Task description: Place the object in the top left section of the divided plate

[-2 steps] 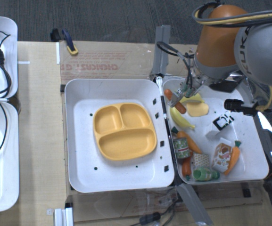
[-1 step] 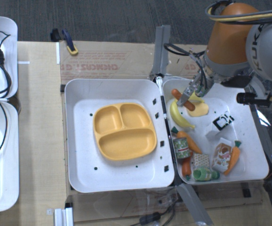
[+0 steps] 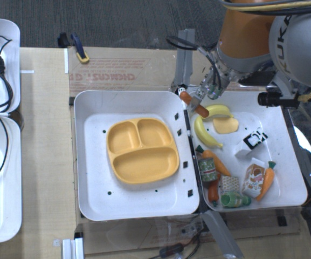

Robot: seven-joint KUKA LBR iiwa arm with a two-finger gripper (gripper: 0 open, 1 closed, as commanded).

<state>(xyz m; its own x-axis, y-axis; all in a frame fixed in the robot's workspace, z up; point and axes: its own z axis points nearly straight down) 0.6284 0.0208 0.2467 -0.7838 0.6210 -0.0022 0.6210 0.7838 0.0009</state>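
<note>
A yellow divided plate [image 3: 108, 154] lies in the left white bin [image 3: 90, 198], with two small sections at its far side and one large section nearer me. My gripper [image 3: 200, 97] hangs over the wall between the two bins, at their far end. It is shut on an orange-brown sausage-shaped toy [image 3: 194, 105], which slants down to the right just above the rim. The toy is up and to the right of the plate, apart from it.
The right bin [image 3: 292, 161] holds a banana [image 3: 205, 131], a flat yellow piece [image 3: 226, 125], a black-and-white block [image 3: 255, 138], carrots [image 3: 216, 162], a small can [image 3: 208, 170], a printed pouch [image 3: 254, 180] and a green item [image 3: 234, 200]. Cables lie at the left.
</note>
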